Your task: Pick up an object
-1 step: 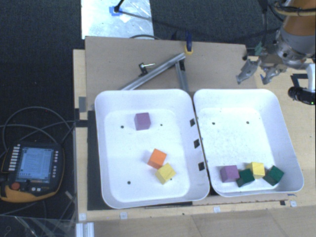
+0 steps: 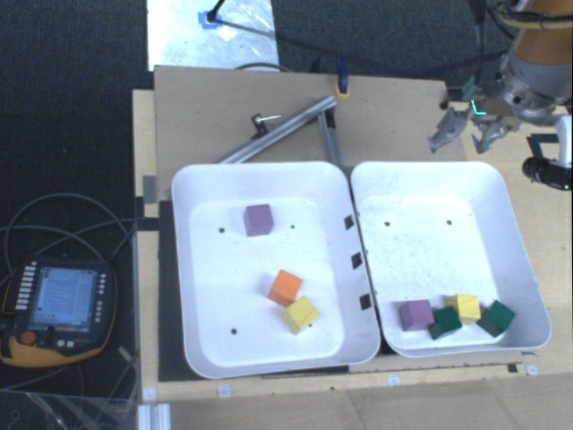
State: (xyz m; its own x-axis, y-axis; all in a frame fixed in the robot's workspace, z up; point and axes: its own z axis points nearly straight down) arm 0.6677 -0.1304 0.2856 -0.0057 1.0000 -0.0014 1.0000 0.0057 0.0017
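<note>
My gripper (image 2: pixel 467 136) hangs above the bench just beyond the far rim of the right bin (image 2: pixel 430 170), open, with nothing between its fingers. In the left bin (image 2: pixel 192 240) lie a purple cube (image 2: pixel 258 219), an orange cube (image 2: pixel 285 287) and a yellow cube (image 2: pixel 301 313); the orange and yellow ones touch. Along the near wall of the right bin sit a purple cube (image 2: pixel 415 313), a dark green cube (image 2: pixel 444 322), a yellow cube (image 2: pixel 467 307) and another green cube (image 2: pixel 497 317), packed close together.
A metal bar (image 2: pixel 277 131) lies slanted on the brown board behind the left bin. A teach pendant (image 2: pixel 55 310) with its cable rests off the bench at the left. A shiny sheet (image 2: pixel 210 21) lies on the floor at the back.
</note>
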